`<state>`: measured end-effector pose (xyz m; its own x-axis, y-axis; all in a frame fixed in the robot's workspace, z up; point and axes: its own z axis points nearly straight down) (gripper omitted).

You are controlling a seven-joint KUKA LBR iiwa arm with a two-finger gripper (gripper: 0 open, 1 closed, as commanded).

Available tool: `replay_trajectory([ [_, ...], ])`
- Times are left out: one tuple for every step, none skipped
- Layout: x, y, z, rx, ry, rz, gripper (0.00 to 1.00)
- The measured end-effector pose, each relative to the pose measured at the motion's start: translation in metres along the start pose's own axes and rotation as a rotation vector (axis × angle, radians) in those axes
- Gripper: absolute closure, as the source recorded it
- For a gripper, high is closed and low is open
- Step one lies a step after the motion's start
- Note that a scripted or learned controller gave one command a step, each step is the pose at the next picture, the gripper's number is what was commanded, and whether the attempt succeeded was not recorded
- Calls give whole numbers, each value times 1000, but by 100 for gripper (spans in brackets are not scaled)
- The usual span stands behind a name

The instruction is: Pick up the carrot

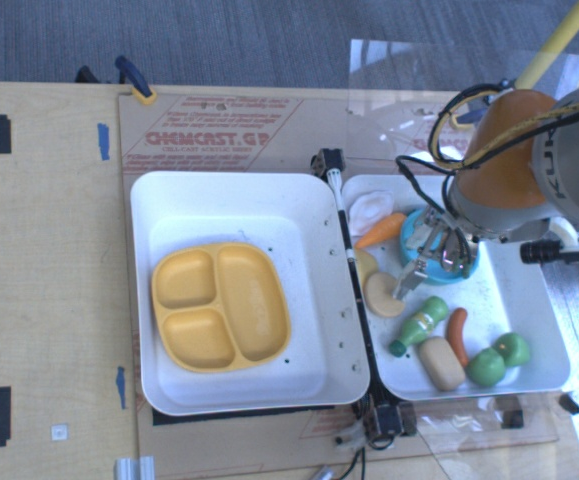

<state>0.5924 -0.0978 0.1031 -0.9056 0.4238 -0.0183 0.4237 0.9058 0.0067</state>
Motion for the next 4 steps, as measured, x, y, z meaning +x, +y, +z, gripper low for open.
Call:
replay_trajectory([
  [-47, 17, 8, 23, 50, 148, 0],
  [-57, 14, 8, 30, 33, 556, 0],
  [-27, 113, -50, 10, 17, 706, 0],
  [29, 52, -84, 12, 12, 810, 0],
])
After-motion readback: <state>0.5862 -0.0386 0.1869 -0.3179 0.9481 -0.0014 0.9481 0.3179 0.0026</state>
